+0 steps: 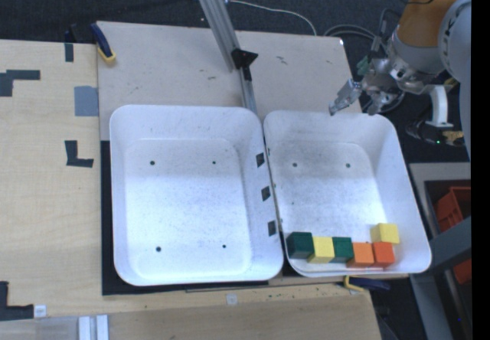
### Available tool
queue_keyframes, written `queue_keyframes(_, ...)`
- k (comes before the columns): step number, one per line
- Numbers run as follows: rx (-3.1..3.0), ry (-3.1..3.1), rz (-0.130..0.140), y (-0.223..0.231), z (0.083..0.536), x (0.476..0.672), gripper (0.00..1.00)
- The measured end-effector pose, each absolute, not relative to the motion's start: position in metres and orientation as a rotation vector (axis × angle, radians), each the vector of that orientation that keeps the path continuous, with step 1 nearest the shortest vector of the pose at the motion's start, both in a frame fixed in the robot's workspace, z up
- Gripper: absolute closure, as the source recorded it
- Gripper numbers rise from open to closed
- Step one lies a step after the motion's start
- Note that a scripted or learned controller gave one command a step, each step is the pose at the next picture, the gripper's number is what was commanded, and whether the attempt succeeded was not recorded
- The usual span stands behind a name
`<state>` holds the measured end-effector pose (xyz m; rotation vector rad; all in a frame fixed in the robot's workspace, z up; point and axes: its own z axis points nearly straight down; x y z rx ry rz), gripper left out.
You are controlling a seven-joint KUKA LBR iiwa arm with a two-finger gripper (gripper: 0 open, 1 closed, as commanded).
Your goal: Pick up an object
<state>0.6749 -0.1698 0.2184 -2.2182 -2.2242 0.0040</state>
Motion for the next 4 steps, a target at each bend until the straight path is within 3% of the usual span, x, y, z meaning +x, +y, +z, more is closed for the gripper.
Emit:
queue_keyframes(1, -2.207, -2.222, 0.007, -0.088, 0.145, 0.652, 0.0)
queue_keyframes(2, -2.221, -2.212, 0.01, -0.129, 0.089, 0.562, 0.0)
queue_keyframes(3, -2.217, -2.221, 0.001, -0.126, 0.101, 0.566, 1.0)
queue_keyframes(4, -2.227, -2.225, -0.003, -0.156, 0.197, 0.542, 1.0)
